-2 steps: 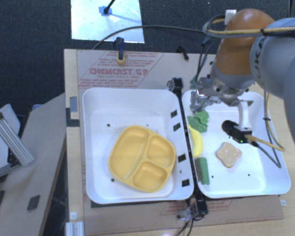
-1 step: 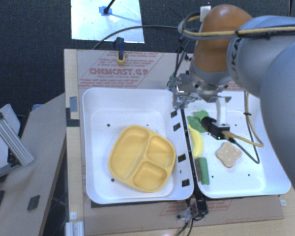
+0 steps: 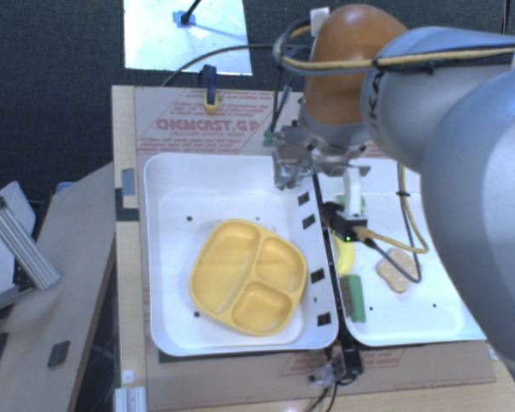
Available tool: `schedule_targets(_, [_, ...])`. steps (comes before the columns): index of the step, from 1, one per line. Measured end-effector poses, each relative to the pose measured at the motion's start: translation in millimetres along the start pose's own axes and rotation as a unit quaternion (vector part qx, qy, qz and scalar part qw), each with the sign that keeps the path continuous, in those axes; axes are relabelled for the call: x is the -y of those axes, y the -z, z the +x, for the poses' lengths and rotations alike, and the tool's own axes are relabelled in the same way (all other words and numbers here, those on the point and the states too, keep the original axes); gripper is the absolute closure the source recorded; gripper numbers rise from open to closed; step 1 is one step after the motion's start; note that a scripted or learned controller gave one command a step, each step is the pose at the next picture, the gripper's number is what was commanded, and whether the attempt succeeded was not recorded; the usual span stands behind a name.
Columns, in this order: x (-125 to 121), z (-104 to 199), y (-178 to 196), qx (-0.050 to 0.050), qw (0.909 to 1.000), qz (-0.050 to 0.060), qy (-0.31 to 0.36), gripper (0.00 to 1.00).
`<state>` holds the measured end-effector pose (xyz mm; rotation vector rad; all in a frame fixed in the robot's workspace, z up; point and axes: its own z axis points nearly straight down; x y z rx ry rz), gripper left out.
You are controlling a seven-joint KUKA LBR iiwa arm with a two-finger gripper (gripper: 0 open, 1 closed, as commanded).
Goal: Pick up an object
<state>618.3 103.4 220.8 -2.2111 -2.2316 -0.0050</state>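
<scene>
A yellow three-compartment plate (image 3: 247,275) lies in the left bin (image 3: 167,230), toward its front right. In the right bin (image 3: 438,316), near its left wall, are a small yellow piece (image 3: 346,257), a green stick (image 3: 356,299) and a tan biscuit-shaped piece (image 3: 396,274). My gripper (image 3: 293,172) hangs below the orange band (image 3: 348,58), over the back of the ridge where the two bins meet. It is well behind the plate and above the right bin's objects. Nothing shows held in it.
Black tags run along the ridge between the bins (image 3: 318,273). Yellow and black cables (image 3: 409,230) loop from the wrist over the right bin. A printed cardboard sheet (image 3: 210,123) with a blue clamp (image 3: 209,84) lies behind the bins. An aluminium bar (image 3: 17,239) sits far left.
</scene>
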Motion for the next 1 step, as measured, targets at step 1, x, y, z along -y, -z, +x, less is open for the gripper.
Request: schedule_targets(1, [0.2,-3.1,-0.3,0.001,1.0000,0.001,-0.002,0.00])
